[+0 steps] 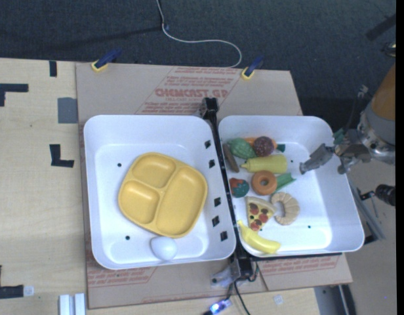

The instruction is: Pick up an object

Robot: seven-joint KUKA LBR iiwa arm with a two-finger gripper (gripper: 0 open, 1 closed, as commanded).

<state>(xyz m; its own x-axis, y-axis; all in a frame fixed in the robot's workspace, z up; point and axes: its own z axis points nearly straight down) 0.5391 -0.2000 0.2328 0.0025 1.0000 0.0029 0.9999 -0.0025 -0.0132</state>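
Now we are seeing the gripper (328, 157) hovering over the right bin (320, 238) near its right wall, fingers spread wide and gripping nothing; the toy food, donut (263, 182) and banana (258, 241) among it, is lying leftward; a yellow tray (162, 194) is sitting in the left bin (100, 176).
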